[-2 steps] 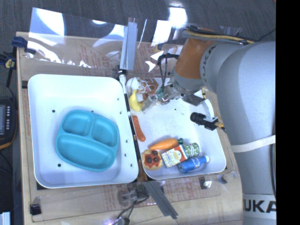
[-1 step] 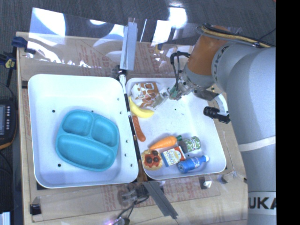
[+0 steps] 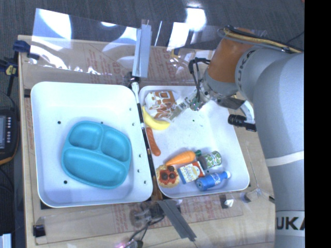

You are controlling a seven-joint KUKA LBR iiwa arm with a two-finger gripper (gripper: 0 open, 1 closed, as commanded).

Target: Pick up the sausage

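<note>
Two shallow white bins sat side by side on the bench [image 3: 77,218], seen from above at a slant. One left bin [image 3: 49,102] carried a single blue divided plate [image 3: 96,154] with three compartments, set toward its near-left part, with bare white floor along its far edge and its right side.

One right bin [image 3: 235,154] carried the rest. One sausage [image 3: 152,141], reddish and slender, lay along the bin's left edge, just inside the wall that meets the left bin, about midway down that edge. One yellow banana [image 3: 154,122] lay just beyond the sausage's far end, close to the same wall. One printed packet [image 3: 160,101] sat in the far-left corner. Along the near edge clustered one orange carrot [image 3: 181,158], one round pizza-like toy [image 3: 168,175], one small red carton [image 3: 190,172], one green can [image 3: 211,159] and one blue bottle [image 3: 212,180]. White floor lay open in the middle of that bin, between the sausage and the right wall.

One grey arm [image 3: 274,102] with an orange band reached in from the right; its pincer [image 3: 192,104] hung over the bin's far part, beside the packet and well apart from the sausage. Whether its tips were apart or together, I cannot tell.
</note>
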